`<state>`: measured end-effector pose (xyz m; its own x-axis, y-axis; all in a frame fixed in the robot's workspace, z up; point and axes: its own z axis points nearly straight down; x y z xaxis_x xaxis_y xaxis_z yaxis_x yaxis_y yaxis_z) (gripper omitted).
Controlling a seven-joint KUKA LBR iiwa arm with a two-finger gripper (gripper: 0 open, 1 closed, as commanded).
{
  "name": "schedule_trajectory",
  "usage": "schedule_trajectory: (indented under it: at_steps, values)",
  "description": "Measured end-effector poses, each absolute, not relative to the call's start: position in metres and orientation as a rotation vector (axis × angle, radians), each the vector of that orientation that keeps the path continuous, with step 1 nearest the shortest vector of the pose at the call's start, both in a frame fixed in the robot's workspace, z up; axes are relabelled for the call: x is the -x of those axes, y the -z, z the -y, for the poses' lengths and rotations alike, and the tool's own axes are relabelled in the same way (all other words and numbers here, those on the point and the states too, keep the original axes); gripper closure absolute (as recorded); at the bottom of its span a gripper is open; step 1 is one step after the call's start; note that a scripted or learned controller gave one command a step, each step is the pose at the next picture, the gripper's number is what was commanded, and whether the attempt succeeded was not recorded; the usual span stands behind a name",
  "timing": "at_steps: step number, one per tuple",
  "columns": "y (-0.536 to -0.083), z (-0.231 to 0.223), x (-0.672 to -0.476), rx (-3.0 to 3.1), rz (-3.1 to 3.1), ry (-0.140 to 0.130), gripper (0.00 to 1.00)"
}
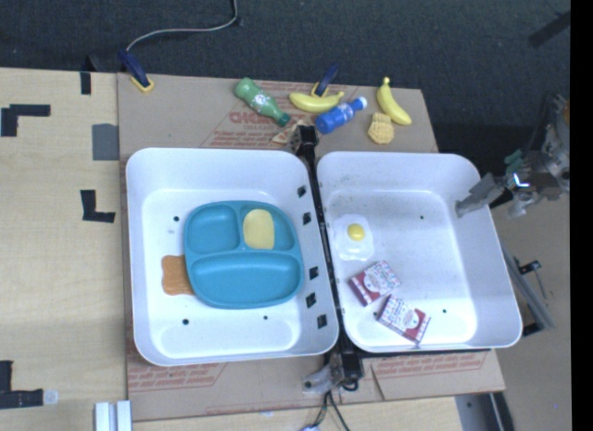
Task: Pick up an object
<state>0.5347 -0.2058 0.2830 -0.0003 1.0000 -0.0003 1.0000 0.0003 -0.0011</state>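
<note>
Grey gripper (482,196) sits at the right bin (463,171) rim — I cannot tell its state. Nearest, left and below it, two red packets (401,318), long axes slanting; farther left a fried egg (354,233) — then the blue tray (243,255).

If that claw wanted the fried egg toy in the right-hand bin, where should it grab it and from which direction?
From straight above, I'd guess. The fried egg lies flat on the floor of the right bin, close to the left wall, so a sideways approach looks blocked. Closing the jaws across its narrower white edges, perhaps near the raised yolk, seems the best bet. The gripper sits at the bin's right rim.
</note>
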Motion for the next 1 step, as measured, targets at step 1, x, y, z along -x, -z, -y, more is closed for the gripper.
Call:
schedule_trajectory:
  at_steps: [1]
  values:
    - [-0.0870,0.1911,-0.5733,2.222,2.226,0.005,0.00]
